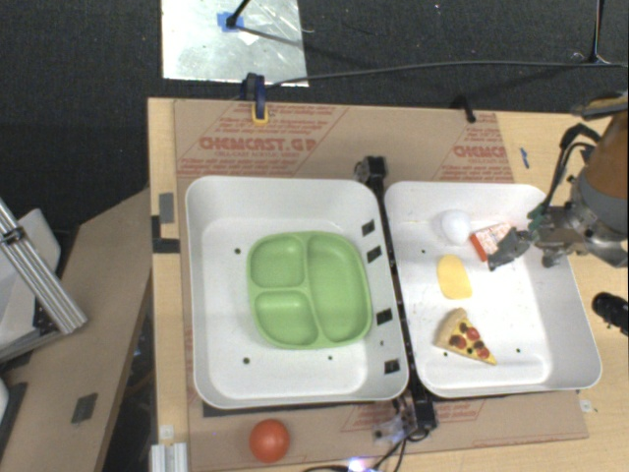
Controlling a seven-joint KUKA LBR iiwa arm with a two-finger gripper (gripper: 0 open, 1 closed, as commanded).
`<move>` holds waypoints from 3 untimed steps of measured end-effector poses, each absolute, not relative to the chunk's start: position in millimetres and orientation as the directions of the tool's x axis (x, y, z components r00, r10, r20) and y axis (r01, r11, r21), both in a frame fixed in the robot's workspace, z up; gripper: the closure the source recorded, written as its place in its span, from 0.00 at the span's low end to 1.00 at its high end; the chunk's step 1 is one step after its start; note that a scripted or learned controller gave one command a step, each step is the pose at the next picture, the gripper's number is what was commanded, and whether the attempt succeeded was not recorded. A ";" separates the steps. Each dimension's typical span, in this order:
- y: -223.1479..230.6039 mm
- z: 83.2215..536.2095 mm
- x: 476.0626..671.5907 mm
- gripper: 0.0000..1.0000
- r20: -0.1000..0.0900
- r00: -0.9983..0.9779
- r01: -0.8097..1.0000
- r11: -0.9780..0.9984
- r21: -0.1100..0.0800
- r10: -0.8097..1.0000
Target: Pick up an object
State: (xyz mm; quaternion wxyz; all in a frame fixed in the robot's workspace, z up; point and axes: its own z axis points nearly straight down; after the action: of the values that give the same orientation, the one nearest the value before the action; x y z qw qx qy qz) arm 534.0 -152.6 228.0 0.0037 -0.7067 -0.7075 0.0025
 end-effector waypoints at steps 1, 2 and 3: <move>-152.4 233.2 536.3 0.00 0.000 -0.004 1.000 0.004 0.001 1.000; -153.5 191.4 538.8 0.00 0.000 -0.002 1.000 0.002 -0.001 1.000; -145.1 141.1 545.0 0.00 0.001 -0.003 1.000 0.003 -0.002 1.000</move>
State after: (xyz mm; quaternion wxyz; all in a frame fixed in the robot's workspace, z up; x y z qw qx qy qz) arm 545.0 -145.1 141.1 0.0012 -0.7059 -0.7083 0.0004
